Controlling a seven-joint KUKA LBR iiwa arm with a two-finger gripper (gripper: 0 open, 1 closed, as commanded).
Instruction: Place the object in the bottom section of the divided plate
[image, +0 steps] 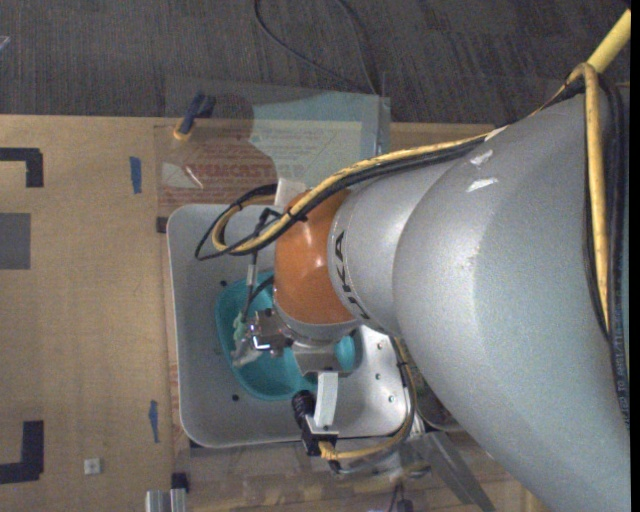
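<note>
A teal divided plate (232, 322) lies in the white bin (195, 300), and most of it is covered by the arm. The arm's orange band (305, 265) and wrist hang straight above the plate. The gripper (250, 340) reaches down over the plate's middle, with metal parts showing at its left edge. Its fingertips are hidden under the wrist, and I cannot make out any object on the plate or in the gripper.
The grey arm fills the right half of the view and hides the second bin. Yellow and black cables (240, 215) loop over the bin's upper part. The wooden bench (80, 300) extends to the left with black and blue tape marks.
</note>
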